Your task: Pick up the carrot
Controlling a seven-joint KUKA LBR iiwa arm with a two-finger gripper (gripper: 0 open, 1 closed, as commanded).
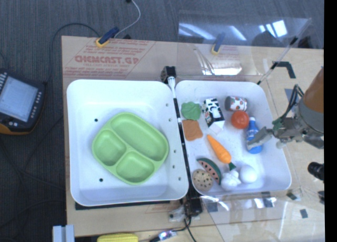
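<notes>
The carrot [219, 149] is a small orange cone lying slantwise in the middle of the right bin [274, 168], its thick end toward the front. My gripper [276, 132] hangs over the bin's right rim, right of the carrot and apart from it, just beside a blue bottle [253, 136]. Nothing of the carrot is covered.
Around the carrot lie a brown toast slice [192, 129], a green leaf [191, 110], a cow-patterned carton [212, 112], a can [235, 103], a red tomato [240, 119], a watermelon slice [211, 167] and white pieces [248, 173]. The left bin holds a green divided plate [130, 147].
</notes>
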